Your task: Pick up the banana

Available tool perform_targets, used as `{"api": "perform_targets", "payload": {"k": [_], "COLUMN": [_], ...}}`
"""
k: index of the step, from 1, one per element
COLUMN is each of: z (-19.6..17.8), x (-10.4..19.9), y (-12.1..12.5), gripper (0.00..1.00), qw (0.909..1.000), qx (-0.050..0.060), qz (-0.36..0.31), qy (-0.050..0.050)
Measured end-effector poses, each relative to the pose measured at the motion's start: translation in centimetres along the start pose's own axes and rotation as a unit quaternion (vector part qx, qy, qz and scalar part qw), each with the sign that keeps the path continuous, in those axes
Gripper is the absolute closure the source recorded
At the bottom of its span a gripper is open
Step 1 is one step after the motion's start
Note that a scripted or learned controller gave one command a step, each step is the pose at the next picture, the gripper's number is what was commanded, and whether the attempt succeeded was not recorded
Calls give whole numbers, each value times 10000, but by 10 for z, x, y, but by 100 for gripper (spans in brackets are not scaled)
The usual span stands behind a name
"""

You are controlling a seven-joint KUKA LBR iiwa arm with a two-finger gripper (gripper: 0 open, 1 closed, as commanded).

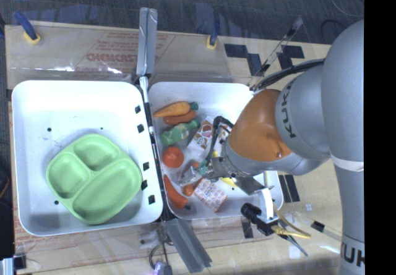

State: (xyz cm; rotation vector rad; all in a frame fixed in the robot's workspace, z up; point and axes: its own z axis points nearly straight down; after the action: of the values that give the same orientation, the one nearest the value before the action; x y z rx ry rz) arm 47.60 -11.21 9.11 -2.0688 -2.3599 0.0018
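Grey arm (322, 119) covered right bin (247, 91) | green plate (94, 178) sat in left bin (37, 107) | hand (216, 165) low over clutter, grip state unreadable | banana (228, 181): yellow sliver beside hand | advice: centre over yellow before closing.

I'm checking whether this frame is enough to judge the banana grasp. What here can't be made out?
- Banana: a yellow sliver shows in the right bin; the arm's orange band covers the rest.
- Gripper: it sits low among the packets, and the wrist above hides whether it holds anything.
- Packets: print too small to read.
- Right bin's far-right floor: hidden under the arm.
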Motion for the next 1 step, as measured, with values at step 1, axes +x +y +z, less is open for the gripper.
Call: {"api": "perform_targets", "payload": {"k": [1], "z": [-60], "x": [-94], "y": [-12], "gripper": [0], "qw": [10000], "qx": [-13], "qz": [-73], "qy": [-7]}}
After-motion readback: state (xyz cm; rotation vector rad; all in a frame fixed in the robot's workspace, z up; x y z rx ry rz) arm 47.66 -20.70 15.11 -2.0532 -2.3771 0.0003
